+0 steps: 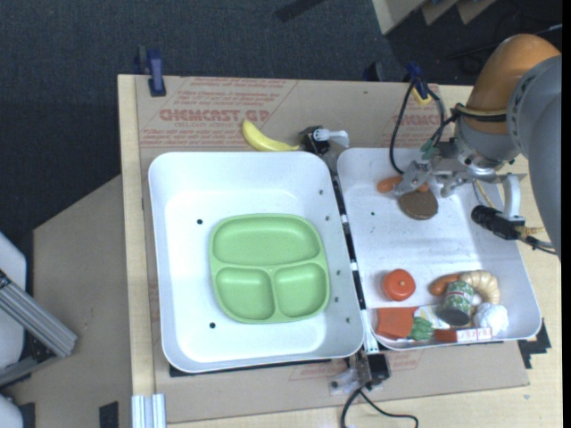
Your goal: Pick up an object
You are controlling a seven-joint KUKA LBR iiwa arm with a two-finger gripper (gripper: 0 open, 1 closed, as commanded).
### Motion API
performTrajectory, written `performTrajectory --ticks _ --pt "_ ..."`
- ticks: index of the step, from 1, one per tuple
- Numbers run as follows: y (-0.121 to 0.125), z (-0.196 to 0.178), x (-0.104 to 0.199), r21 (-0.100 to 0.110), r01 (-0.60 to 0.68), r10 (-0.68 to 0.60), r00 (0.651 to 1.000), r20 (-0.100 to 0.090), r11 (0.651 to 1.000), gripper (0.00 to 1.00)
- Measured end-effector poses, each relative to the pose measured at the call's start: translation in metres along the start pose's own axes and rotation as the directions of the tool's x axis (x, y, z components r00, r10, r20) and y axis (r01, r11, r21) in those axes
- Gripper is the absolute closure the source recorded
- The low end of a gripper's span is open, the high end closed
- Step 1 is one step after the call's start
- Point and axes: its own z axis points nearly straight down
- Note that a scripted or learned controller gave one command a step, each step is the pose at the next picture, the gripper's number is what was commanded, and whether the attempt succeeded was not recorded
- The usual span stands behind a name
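My gripper (425, 179) hangs over the far end of the right bin (446, 239), low above its floor. Just in front of it lies a brown round object (418, 206), touching or nearly touching the gripper. A small orange piece (388, 185) lies to the gripper's left. At the near end of the bin sit an orange-red ball (399, 283), a red block (394, 320), a croissant-like piece (478, 282), a dark can (456, 302), a white object (492, 316) and a small green item (421, 328).
The left bin (178, 194) holds a green divided plate (268, 267). A banana (265, 139) lies on the bench behind the left bin, next to a small black-and-white fitting (323, 137). Cables (401, 123) run behind the right bin.
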Motion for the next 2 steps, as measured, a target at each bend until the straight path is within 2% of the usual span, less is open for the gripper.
performTrajectory --ticks 1,2 --pt "-0.133 0.002 0.027 0.003 -0.012 0.012 1.0 -0.007 1.0 0.0" --pt "-0.161 0.002 -0.019 -0.007 -0.014 0.014 1.0 -0.003 1.0 0.0"
